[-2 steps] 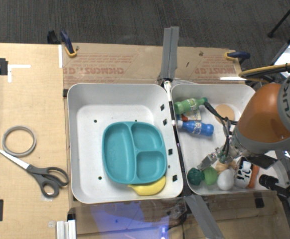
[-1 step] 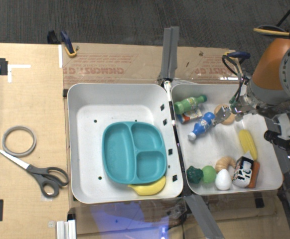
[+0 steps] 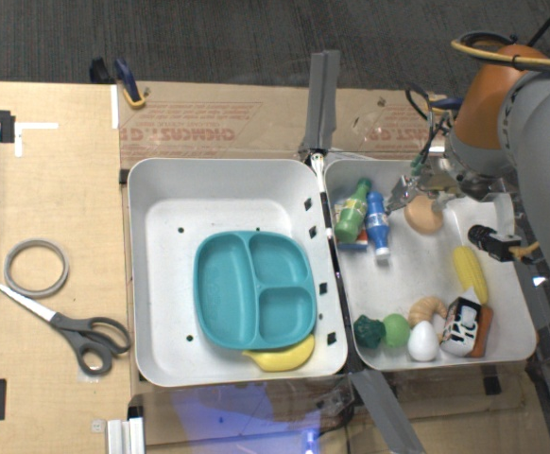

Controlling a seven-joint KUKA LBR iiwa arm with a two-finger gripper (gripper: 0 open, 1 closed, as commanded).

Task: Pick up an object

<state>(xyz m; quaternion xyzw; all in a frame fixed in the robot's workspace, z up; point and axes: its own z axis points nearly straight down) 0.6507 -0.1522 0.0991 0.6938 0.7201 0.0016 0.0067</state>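
Arm, grey with an orange band, hangs over the shallow white right bin. Its two-finger gripper sits at that bin's far end, just beside a tan round object; whether the jaws are parted cannot be told.

I see 2 smooth, glossy white plastic bins. The teal tray looks matt plastic; the table looks like pale wood.
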